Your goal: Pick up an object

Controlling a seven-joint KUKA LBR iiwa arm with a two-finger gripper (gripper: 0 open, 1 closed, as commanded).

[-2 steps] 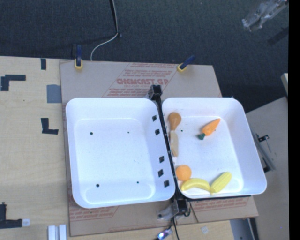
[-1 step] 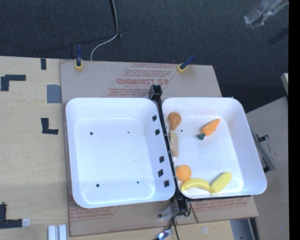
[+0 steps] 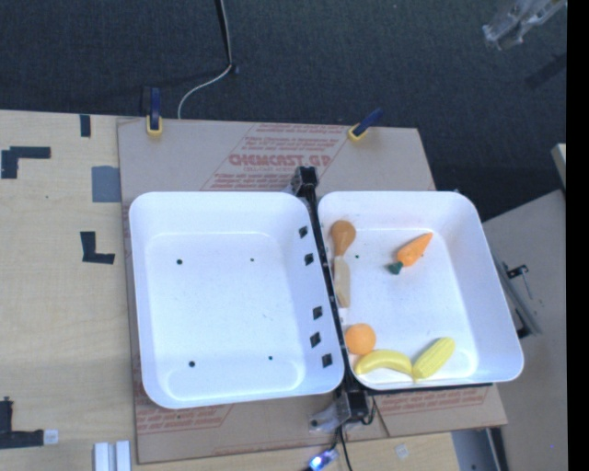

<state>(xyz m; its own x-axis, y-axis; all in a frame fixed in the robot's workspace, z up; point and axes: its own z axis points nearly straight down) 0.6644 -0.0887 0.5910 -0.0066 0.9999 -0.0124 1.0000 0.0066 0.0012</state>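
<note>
The right bin [image 3: 479,276] holds several toy foods. A carrot [image 3: 413,250] lies near its middle. An orange pear-shaped piece [image 3: 341,234] and a pale beige piece [image 3: 341,281] rest against the left wall. At the front lie an orange ball [image 3: 360,338], a yellow banana [image 3: 383,363] and a corn cob [image 3: 433,357], with the banana touching the corn. My gripper [image 3: 520,20] is a blurred pale grey shape at the top right corner, far back from both bins and away from every object.
The left bin [image 3: 221,299] sits beside the right one, joined by a black clipped seam [image 3: 317,276]. Both rest on a cardboard sheet [image 3: 276,156] held by two clamps. A white cable [image 3: 207,83] runs off the back.
</note>
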